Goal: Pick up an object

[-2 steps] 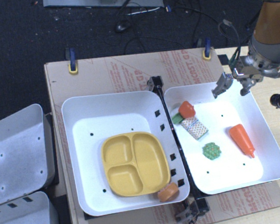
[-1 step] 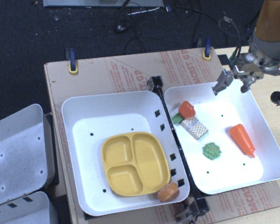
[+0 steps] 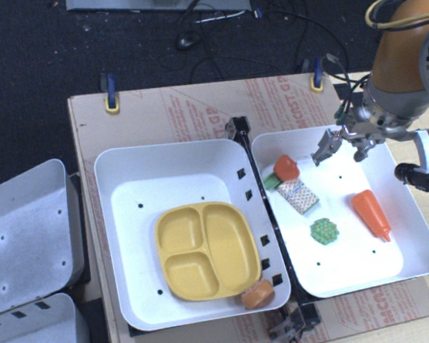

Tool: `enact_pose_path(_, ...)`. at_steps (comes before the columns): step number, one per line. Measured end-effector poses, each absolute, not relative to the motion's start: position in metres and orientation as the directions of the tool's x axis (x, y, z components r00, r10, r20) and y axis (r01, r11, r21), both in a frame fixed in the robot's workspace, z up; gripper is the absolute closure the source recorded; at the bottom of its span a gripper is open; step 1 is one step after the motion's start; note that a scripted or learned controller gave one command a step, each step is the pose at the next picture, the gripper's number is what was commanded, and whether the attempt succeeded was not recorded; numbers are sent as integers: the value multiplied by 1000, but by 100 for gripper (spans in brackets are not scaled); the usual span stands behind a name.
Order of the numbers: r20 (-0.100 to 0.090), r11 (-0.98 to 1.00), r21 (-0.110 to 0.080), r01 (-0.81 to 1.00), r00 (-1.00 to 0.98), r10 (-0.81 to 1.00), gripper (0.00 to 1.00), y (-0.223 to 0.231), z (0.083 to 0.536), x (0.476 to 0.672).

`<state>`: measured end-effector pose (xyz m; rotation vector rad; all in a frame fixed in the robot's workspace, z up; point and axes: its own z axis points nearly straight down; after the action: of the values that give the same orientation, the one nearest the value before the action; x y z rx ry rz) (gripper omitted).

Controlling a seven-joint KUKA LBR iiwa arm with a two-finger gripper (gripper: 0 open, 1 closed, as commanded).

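Tool (image 3: 341,150) above right bin's (image 3: 419,254) back edge, fingers spread, nothing between them. In right bin: tomato (image 3: 285,168) touching patterned block (image 3: 299,195), green ball (image 3: 324,231), carrot (image 3: 371,213) apart. Left bin (image 3: 127,216): yellow tray (image 3: 207,250), orange lump (image 3: 257,294) at front corner.

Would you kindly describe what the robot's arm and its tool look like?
The arm is bulky and rounded, orange above the wrist with grey beside it. A pale cable loops over its top. The tool is small, dark grey metal with two thin fingers.

A robotics lab: clamped board (image 3: 191,107), white bins (image 3: 119,217), loose cables (image 3: 272,12) on dark floor.
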<state>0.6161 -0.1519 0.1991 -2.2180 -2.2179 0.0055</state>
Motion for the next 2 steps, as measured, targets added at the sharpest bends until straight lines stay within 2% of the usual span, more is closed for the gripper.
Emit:
enact_pose_path(1,1,-1,-7,1000,1,1000,0,-153,135,612)
enact_pose_path(2,1,-2,5,1000,2,1000,0,-153,94,614)
